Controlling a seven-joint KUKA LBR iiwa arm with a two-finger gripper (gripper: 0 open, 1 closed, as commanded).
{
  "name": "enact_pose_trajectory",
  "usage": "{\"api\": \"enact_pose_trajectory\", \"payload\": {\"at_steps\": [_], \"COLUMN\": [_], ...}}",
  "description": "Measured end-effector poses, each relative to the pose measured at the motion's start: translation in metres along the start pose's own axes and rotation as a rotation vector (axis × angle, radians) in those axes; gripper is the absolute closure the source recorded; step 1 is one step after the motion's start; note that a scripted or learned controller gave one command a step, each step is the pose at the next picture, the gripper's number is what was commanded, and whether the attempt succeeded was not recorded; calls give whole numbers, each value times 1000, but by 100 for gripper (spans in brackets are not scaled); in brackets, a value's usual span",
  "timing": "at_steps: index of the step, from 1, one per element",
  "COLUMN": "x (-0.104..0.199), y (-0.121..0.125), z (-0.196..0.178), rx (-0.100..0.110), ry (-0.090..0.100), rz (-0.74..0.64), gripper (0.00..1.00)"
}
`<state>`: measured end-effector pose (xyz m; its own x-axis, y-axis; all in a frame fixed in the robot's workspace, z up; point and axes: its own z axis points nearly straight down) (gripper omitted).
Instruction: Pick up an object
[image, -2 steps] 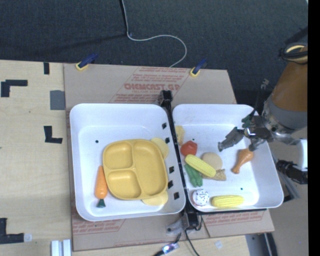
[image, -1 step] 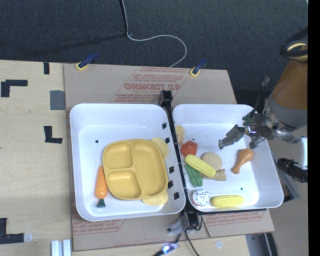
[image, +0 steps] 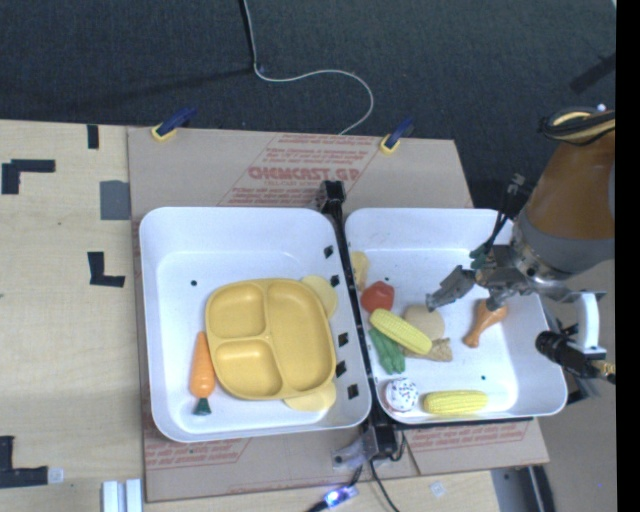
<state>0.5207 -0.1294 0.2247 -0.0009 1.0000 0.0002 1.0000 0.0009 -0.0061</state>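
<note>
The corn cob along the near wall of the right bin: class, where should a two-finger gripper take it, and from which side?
Grip the corn cob across its middle, coming straight down from above. It lies flat and lengthwise, apart from the ball beside it.

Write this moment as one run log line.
arm: over right bin | gripper: above potato, nothing held | nearest: corn cob

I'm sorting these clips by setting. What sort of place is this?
Probably a robotics lab test bench, not a kitchen: two white bins sit on cardboard held by clamps, the food is toys such as a carrot, and a robot arm reaches in.
</note>
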Motion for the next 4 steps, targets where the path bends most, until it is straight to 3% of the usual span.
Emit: {"api": "enact_pose_trajectory", "payload": {"at_steps": [2, 3, 4], "x": [-11, -10, -10], "y": [-14, -14, -13], "z": [114, 141, 130], "rx": [2, -4, -5], "ry": [1, 0, -1], "rz": [1, -1, -1], "gripper": [0, 0, 100]}}
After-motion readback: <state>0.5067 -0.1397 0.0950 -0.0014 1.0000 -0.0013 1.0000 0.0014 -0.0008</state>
